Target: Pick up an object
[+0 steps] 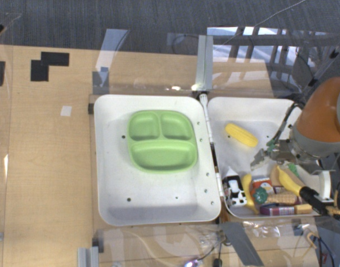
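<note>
One camera, high above your bench, looking down.

You see both white bins from above at a slant: the left bin sits in the middle and the right bin runs toward the right edge. The camera is far enough to take in the wooden bench and the dark floor beyond.

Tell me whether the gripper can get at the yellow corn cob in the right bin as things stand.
Probably yes. The yellow corn cob lies alone on bare floor of the right white bin, apart from the clutter of small items at the near edge. The gripper hangs just beside it, nothing between them.
</note>
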